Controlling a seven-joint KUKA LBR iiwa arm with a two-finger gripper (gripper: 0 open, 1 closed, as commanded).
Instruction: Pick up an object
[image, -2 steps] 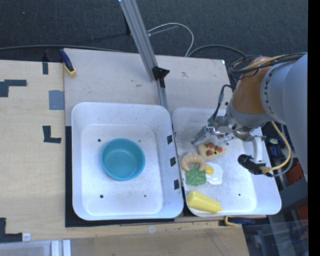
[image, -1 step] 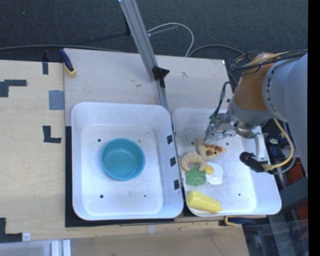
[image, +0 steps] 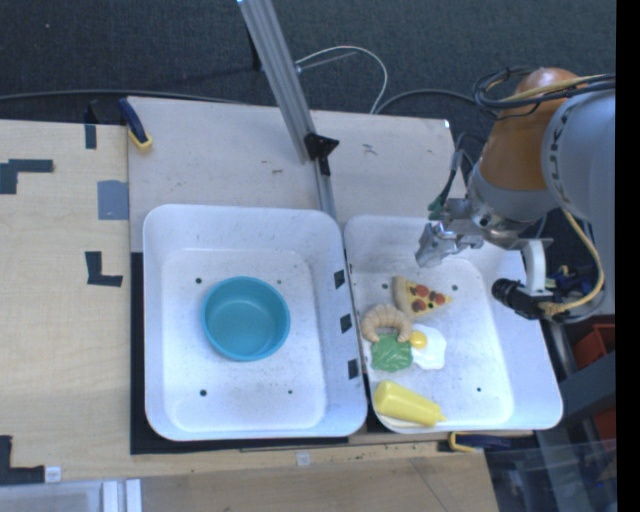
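In the right bin (image: 520, 385) lie several toy foods: a pizza slice (image: 420, 297), a tan croissant (image: 384, 320), a green leafy piece (image: 391, 353), a fried egg (image: 429, 347) and a yellow corn-like piece (image: 406, 403) at the front rim. My gripper (image: 434, 243) hangs over the bin's back part, just above and behind the pizza slice. Nothing shows between its fingers.
The left bin (image: 170, 400) holds a blue bowl (image: 246, 317). A grey metal pole (image: 290, 85) slants down to the divide between the bins. Black cables (image: 560, 295) trail by the right bin's right side.
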